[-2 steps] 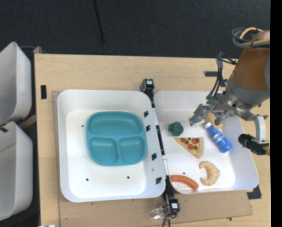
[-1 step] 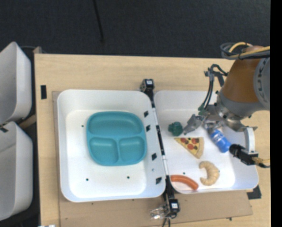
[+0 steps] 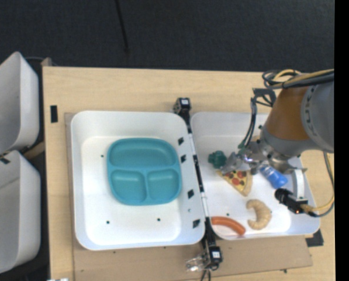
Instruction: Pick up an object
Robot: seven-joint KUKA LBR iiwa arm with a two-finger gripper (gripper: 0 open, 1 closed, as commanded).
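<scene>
Several toys are crowding the pizza slice [image 3: 237, 180] — gripper [image 3: 248, 160] hovering just above it, grip state unclear, so it's risking nudging the green toy [image 3: 217, 157] beside it.

Plate [image 3: 144, 171] in left bin [image 3: 86, 227]

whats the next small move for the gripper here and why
Probably a short drop straight down onto the pizza slice. The gripper hangs at that slice's upper edge in the right bin, nothing shows between its fingers, and the croissant and hot dog lie farther off.
</scene>
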